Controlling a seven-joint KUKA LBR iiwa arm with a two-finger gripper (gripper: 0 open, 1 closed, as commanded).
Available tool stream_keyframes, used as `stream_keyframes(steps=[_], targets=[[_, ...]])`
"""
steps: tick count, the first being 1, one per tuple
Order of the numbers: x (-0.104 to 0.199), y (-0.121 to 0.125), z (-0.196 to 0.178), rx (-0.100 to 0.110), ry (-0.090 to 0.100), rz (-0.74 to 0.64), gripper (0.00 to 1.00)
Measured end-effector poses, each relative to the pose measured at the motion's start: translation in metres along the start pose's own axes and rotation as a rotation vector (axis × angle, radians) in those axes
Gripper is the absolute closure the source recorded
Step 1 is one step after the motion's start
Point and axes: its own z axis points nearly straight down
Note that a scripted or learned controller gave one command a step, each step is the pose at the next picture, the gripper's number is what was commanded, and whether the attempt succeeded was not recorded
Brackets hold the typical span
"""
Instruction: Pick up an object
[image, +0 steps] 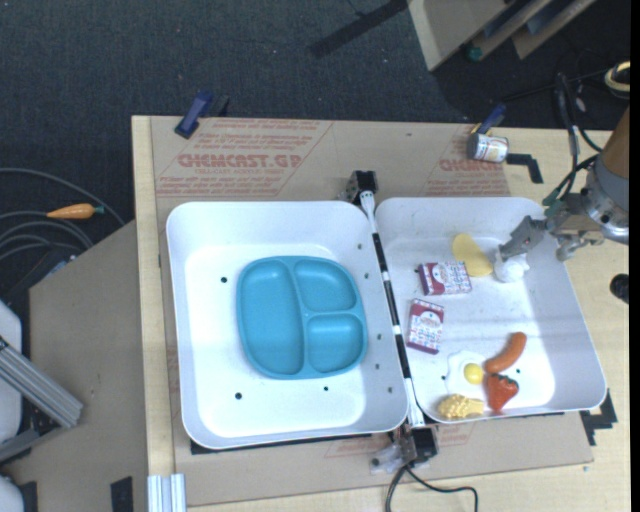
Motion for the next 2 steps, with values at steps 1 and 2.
stream_keyframes(steps=[1, 2], targets=[[0.003, 0.022, 0.117, 0.001, 0.000, -0.001, 0.00], [0.029, 0.067, 0.115, -0.002, -0.001, -0.002, 0.00]])
